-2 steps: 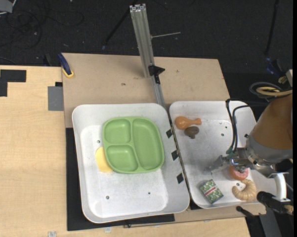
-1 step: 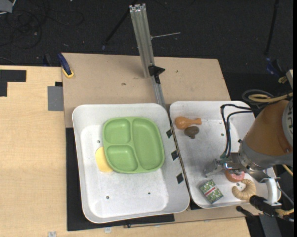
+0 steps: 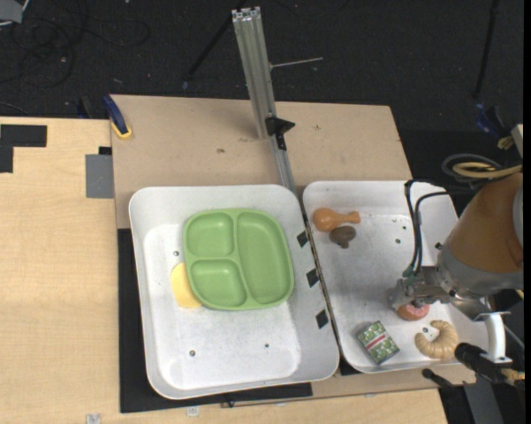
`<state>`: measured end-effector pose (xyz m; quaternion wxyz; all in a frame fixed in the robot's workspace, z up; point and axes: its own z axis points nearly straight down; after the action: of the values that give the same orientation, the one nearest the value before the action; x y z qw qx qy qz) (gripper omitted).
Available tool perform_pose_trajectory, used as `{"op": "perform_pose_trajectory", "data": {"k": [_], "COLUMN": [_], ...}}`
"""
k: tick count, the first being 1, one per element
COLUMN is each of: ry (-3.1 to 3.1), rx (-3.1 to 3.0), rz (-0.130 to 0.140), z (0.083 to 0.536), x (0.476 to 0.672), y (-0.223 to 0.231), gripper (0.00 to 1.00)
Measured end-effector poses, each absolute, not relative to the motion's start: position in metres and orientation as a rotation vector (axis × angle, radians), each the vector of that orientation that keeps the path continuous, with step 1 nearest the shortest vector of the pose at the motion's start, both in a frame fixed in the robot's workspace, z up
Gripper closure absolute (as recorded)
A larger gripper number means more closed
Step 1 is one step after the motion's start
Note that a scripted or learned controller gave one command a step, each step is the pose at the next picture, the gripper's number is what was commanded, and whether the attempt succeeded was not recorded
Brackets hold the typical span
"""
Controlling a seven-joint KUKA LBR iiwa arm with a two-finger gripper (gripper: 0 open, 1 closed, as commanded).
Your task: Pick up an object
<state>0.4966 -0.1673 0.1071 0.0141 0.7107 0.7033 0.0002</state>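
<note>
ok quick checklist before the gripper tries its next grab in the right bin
1. Gripper over the right bin: ok, it is low at the bin's right side.
2. Target under it: ok, a pink object lies right below.
3. Fingers around the pink object: cannot tell, the wrist hides them.
4. Neighbours apart: ok, the croissant and green packet lie clear of the pink object.
5. Orange and brown toys: ok, far off near the bin's top.
6. Green tray: ok, in the left bin, out of the way.
</note>
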Motion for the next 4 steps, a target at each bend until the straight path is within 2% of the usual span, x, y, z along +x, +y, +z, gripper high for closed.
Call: {"op": "perform_pose_trajectory", "data": {"k": [2,3,4], "ry": [2.220,2.220,2.228], "rx": [2.219,2.218,2.219], "rz": [0.002,0.002,0.000], "z": [0.196,0.258,0.253], "x": [0.504,0.503,0.509], "y": [-0.179,-0.185,-0.143], "gripper": [1.00,1.00,1.00]}}
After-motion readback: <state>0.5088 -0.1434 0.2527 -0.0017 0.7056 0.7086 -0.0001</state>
